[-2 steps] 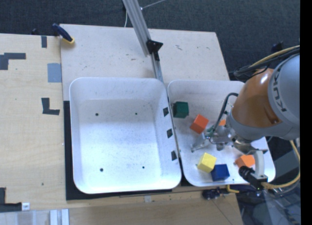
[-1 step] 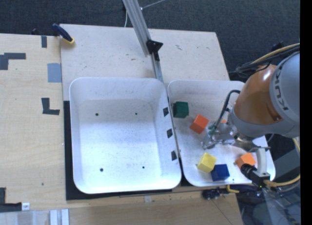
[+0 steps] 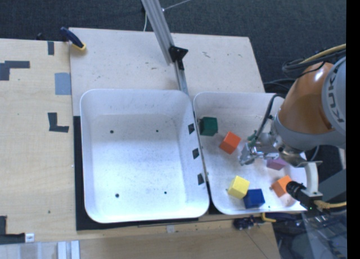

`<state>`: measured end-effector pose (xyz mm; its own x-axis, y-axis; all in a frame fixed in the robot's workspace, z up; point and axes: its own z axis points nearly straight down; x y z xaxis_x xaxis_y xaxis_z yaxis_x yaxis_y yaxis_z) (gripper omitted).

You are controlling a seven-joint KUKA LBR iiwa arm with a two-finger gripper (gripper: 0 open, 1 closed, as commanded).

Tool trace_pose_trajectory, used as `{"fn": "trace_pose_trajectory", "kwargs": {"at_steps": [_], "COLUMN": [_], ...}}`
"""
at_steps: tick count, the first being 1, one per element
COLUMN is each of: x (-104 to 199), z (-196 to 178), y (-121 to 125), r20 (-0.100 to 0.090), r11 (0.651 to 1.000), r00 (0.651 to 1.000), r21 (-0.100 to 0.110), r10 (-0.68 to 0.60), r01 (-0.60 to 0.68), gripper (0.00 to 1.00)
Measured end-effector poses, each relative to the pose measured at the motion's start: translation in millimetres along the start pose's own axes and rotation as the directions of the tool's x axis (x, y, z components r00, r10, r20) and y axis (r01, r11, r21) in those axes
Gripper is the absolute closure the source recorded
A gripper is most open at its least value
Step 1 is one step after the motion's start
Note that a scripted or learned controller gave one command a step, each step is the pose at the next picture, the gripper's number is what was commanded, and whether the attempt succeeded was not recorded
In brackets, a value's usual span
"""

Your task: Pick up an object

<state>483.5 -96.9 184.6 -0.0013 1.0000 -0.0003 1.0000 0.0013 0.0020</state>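
Note:
The right bin holds several small blocks: a green cube, an orange cube, a yellow cube, a blue cube, a pale purple block and an orange piece near the right wall. My gripper hangs low in this bin, just right of the orange cube and left of the purple block. Nothing shows between its metal fingers. The arm's orange band covers the bin's right rim.
The left bin sits beside the right one. A metal rail slants down from the top to the bins' shared wall. A blue and yellow tool lies on the bench at the upper left.

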Motion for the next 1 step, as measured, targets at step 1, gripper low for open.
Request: {"fn": "trace_pose_trajectory", "kwargs": {"at_steps": [1], "x": [0.2], "z": [-52.5], "y": [1.3], "r20": [0.001], "r11": [1.000], "r00": [1.000], "r21": [-0.002], "r10": [-0.001], "r01": [0.001], "gripper": [1.00]}}
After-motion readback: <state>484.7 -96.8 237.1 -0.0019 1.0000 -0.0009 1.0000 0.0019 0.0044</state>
